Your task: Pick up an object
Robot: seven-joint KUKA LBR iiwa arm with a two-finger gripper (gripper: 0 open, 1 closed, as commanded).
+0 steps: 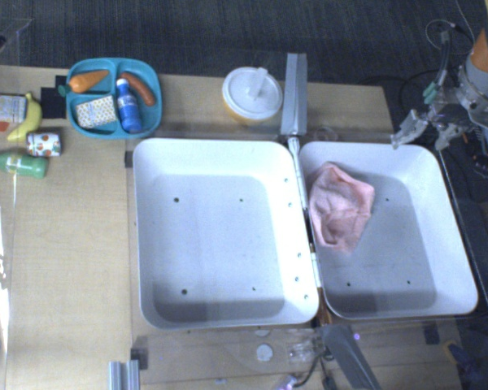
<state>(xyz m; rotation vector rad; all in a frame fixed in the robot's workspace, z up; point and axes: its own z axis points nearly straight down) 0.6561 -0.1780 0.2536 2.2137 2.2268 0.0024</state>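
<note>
End effector (427, 128): fingers spread, holding nothing, above right bin's (451, 299) far rim | pink cloth (340, 205): in right bin, near its left wall, apart from end effector

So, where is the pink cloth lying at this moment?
The crumpled pink cloth lies in the right white bin, in its upper left part, close to the divider beside the left white bin.
</note>
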